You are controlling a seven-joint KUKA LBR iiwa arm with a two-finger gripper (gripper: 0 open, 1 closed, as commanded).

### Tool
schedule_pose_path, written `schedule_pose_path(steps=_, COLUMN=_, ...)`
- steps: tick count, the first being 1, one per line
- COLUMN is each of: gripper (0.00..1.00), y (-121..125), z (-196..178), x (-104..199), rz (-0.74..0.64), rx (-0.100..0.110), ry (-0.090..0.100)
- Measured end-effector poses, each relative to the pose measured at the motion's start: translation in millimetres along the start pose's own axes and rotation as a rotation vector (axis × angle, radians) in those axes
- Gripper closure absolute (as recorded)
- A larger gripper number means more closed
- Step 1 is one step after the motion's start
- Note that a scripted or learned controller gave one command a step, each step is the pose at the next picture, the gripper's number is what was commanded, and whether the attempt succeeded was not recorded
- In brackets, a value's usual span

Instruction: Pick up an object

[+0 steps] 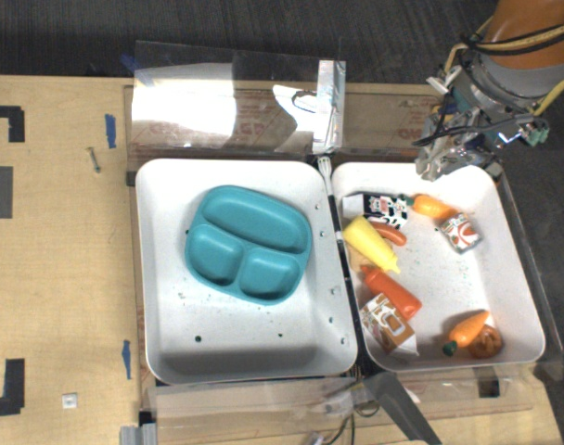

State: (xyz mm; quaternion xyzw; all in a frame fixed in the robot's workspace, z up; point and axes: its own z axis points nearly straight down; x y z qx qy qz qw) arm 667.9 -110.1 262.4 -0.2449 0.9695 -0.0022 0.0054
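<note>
My gripper [437,163] hangs over the far edge of the right bin [519,276], above and clear of the toys inside. Below it lie a small orange carrot-shaped piece [432,207] and a red-and-white carton [460,233]. Further left sit a black-and-white cow-print carton [387,208], a yellow banana-like piece [369,245] and a thin orange piece [390,235]. Toward the near side are a red-orange bottle [391,288], a brown-and-white box [388,322] and a carrot [467,331] beside a dark round fruit [487,343]. Nothing shows between the fingers.
The left bin [161,295] holds a teal divided plate [249,243]. A clear plastic sheet [236,109] with a taped upright strip stands behind the left bin. Wooden bench surface extends to the left, with black markers.
</note>
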Motion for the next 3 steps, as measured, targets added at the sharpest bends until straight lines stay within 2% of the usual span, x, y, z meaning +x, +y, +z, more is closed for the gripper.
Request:
schedule_pose_path(steps=1, gripper=0.00, y=3.8, z=-0.4, x=-2.9, rz=-0.006, rx=-0.002, ry=-0.002)
schedule_pose_path(steps=2, gripper=0.00, y=-62.4, z=126.5, x=36.8, rz=-0.270, rx=-0.010, ry=0.006)
schedule_pose_path(steps=3, gripper=0.00, y=-76.4, z=148.3, x=46.2, rz=-0.304, rx=-0.003, ry=-0.017)
